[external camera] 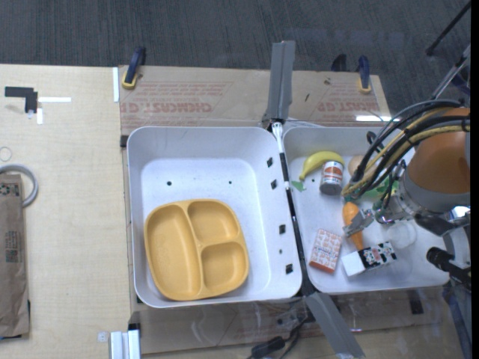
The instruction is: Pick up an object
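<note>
Cardboard point(247, 96) lay flat on the table point(60, 140) behind the two bins, and we could read red lettering on it, upside down, that looked like "CHEMCAST GP", printed on each half. At the far left edge of the table we saw a brown paper bag point(11, 253) with small dark print too fine for us to read. The left bin point(142, 163) held a yellow divided plate point(196, 249) with three compartments, lying toward its front. In the right bin point(299, 268) we saw a banana point(320, 161) near the back wall, and just beside it a small can point(331, 178) with a red and white label whose words we could not make out. Nearer the front lay a flat red and white packet point(325, 249), and to its right a small white box with black markings point(371, 258); the writing on both was illegible. An orange object point(351, 214) sat between the can and the box, just beside the gripper point(378, 217). The gripper hung low over the right bin, under the arm point(441, 167) and its cables; we could not tell how it was set, nor whether it touched anything.
</note>
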Tool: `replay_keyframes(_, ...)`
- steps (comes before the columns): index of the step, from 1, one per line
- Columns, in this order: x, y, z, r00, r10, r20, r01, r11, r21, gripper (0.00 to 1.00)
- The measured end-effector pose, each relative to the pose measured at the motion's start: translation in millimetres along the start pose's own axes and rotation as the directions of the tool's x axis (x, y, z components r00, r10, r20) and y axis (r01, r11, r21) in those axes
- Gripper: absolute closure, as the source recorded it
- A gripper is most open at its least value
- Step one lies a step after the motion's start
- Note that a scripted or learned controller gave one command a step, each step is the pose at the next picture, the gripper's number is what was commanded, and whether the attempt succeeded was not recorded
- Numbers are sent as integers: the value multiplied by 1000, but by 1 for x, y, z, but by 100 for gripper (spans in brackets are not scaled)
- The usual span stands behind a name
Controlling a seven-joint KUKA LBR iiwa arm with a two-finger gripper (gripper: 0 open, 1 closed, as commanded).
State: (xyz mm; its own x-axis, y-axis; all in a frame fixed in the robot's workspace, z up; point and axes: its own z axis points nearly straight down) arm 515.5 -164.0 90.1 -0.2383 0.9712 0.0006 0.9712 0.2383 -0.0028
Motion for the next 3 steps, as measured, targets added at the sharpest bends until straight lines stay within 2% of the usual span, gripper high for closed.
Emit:
replay_keyframes(1,-2,-1,-8,1000,5,0,-5,1000,2,100)
replay_keyframes(2,-3,-1,-15,1000,8,0,-8,1000,3,100)
replay_keyframes(3,35,44,-115,997,75,1,-75,997,0,100)
